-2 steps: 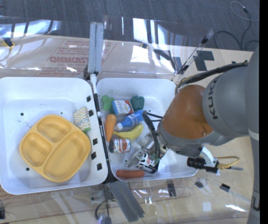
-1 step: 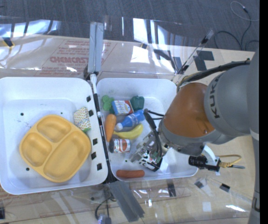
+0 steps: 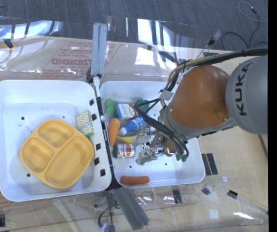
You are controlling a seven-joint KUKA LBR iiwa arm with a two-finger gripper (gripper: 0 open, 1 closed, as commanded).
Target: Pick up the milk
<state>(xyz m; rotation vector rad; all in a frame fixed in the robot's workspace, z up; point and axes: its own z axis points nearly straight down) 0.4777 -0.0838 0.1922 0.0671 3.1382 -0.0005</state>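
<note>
The milk is a small white carton with a blue and orange label. It lies near the back left of the right bin, next to a green item. My gripper hangs low over the middle of that bin, just right of a can. It is well in front of the milk and apart from it. The orange wrist covers the bin's right half.
Beside the milk lie a blue bottle, a carrot and a yellow piece. A sausage rests at the front wall. The left bin holds a yellow divided plate and a small checkered packet.
</note>
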